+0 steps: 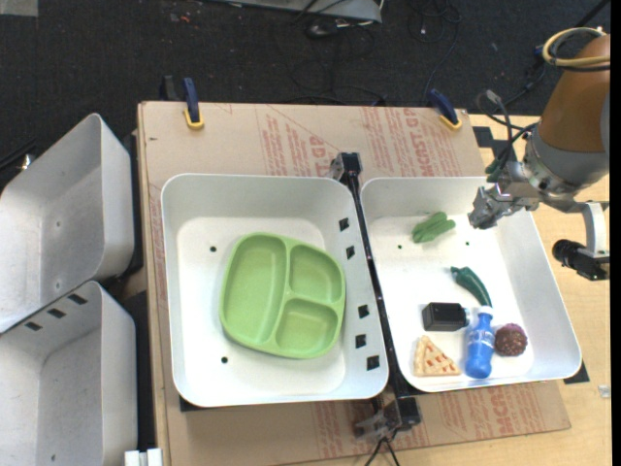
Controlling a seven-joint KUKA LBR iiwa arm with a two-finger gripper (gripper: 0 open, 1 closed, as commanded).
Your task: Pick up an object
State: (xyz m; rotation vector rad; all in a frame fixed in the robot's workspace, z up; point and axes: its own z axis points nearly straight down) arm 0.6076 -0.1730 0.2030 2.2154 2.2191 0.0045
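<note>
Gripper [483,212] sits over the far right part of my right bin [543,289], close to its right wall; can't tell from this angle whether it's apart or together. Nothing visible between the tips. Orange band of my arm [577,90] is up past the bin's far right corner.

Right bin contents:
- light green leafy toy [433,227] near the far edge, just beside the gripper on its left, apart from it
- dark green pepper-like piece [472,283] mid-bin, tilted
- black block [444,316] nearer the front, left of centre
- blue bottle [479,344] just beside the block, lying roughly front-to-back
- pizza slice toy [434,357] at the front edge, touching or nearly touching the bottle
- dark red round thing [510,339] just right of the bottle, near the front right corner

Left bin [194,221] holds a green divided plate [283,296], three compartments, roughly centred.

Both bins sit on a cardboard sheet [291,134], clamped at its far edge by two clips [192,105].
</note>
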